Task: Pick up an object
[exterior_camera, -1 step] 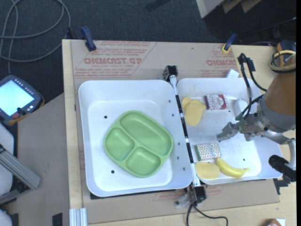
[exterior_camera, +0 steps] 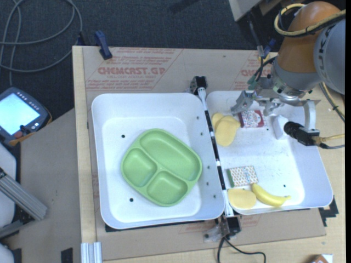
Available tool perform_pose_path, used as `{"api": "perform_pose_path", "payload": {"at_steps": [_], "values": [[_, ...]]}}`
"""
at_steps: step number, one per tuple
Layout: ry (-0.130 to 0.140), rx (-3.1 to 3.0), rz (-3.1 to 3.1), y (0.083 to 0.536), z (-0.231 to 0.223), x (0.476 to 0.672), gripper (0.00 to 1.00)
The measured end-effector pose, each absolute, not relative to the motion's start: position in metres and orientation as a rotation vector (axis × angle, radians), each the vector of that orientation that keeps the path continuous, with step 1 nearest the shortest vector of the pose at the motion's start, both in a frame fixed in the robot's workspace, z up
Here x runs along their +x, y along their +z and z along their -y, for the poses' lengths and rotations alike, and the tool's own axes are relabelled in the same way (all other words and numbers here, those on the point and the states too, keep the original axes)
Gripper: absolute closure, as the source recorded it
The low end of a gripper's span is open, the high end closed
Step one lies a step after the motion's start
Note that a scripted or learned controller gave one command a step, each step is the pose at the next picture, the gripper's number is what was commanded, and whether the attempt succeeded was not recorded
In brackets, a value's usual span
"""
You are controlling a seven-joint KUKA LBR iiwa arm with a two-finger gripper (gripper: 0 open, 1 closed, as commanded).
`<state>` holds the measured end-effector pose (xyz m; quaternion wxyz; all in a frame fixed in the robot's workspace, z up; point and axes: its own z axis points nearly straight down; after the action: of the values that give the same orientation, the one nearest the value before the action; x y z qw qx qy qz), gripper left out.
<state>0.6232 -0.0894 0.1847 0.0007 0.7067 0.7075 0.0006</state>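
Since any one object will satisfy the task, the choice of target matters most, and the survey runs from the left. A green divided plate (exterior_camera: 160,166) lies flat in the middle of the left bin (exterior_camera: 104,109); it is wide and shallow, so I judge it a poor fit for a two-finger grasp unless taken by its rim. Across the divider, the right bin (exterior_camera: 315,174) offers smaller pieces: a pale yellow lemon-like piece (exterior_camera: 226,130) touching the left wall near the far corner, a patterned square packet (exterior_camera: 243,175) by the left wall nearer the front, a flat yellow disc (exterior_camera: 242,198) in the near left corner, and a banana (exterior_camera: 269,195) just beside that disc along the front edge. A small red-and-white packet (exterior_camera: 252,119) sits near the far edge, right under the gripper (exterior_camera: 258,100), which hangs low over it; whether the gripper is released or closed on anything cannot be told from this slant. That packet looks the likeliest target. To do it well, centre over the packet, straddle its narrow width, and descend fully to the bin floor before closing, since a thin flat item slips out of a high pinch.
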Motion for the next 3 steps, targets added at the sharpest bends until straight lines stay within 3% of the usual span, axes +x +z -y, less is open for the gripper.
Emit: {"api": "perform_pose_path", "payload": {"at_steps": [1, 2, 3], "values": [[0.007, 2.215, -2.216, 0.09, 0.131, 0.651, 0.0], [0.011, 2.212, -2.213, 0.102, 0.131, 0.653, 1.0], [0.01, 2.212, -2.213, 0.101, 0.131, 0.652, 0.0]]}}
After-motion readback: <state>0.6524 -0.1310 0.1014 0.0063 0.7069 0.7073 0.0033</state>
